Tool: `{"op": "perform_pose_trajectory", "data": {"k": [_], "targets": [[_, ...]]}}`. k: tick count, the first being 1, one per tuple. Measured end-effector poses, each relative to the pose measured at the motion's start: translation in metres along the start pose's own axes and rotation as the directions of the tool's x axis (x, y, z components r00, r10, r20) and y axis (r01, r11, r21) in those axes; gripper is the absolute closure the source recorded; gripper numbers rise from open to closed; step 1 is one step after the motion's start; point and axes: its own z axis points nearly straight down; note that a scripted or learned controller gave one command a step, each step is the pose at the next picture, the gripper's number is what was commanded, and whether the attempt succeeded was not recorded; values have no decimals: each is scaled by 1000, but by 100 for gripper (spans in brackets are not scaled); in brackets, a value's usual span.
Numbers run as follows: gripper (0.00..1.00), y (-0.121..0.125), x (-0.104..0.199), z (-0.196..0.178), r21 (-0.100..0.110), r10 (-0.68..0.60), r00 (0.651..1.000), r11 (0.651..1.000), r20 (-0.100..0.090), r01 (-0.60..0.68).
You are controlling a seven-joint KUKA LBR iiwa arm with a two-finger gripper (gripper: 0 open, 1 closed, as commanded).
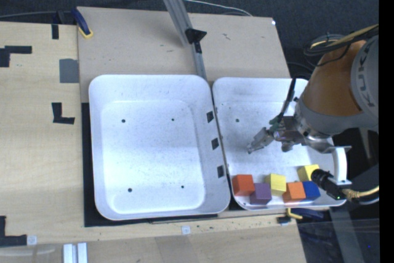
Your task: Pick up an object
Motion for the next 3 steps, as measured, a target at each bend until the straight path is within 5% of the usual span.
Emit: {"op": "perform_pose_trajectory", "data": {"k": [1,2,3], "targets": [[0,-11,-49,6,2,5,1000,1000,3,-5],[0,23,-2,-24,-4,-6,1000,1000,0,6],[0,9,24,2,3,-2,1000,1000,0,2]]}}
